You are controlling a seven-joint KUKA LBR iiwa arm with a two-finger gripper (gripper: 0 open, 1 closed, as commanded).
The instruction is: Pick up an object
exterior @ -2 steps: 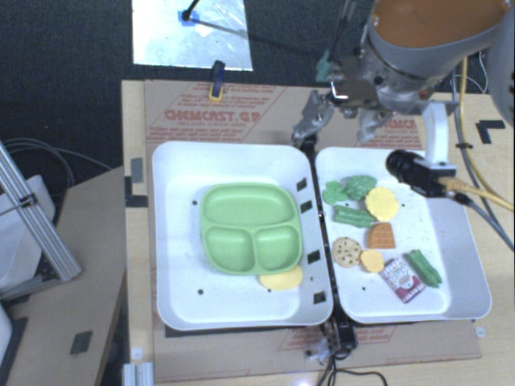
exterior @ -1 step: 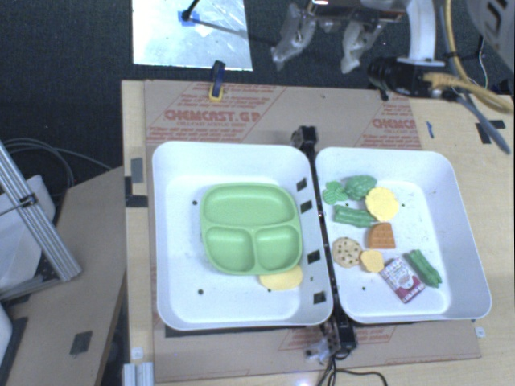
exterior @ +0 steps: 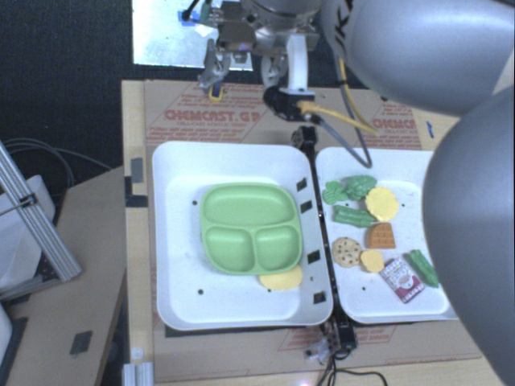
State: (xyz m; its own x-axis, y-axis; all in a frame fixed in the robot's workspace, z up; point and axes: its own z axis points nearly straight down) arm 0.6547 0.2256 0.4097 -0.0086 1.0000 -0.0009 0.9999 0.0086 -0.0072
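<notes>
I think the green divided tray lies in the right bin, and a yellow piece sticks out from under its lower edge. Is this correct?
Not quite. In the camera view, the green divided tray lies in the left bin, not the right one. The rest holds: a yellow piece sticks out from under its lower edge. The right bin holds the small food items.

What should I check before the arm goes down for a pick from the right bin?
1. Gripper position: not ok, it sits beyond the bins' far edge, not over any object.
2. Gripper load: ok, nothing between its fingers.
3. Targets in right bin: ok, cookie, yellow round piece, waffle piece and red packet lie visible.
4. Spacing: not ok, items crowd together.
5. Left bin: ok, green divided tray lies flat, a yellow piece beside it.
</notes>
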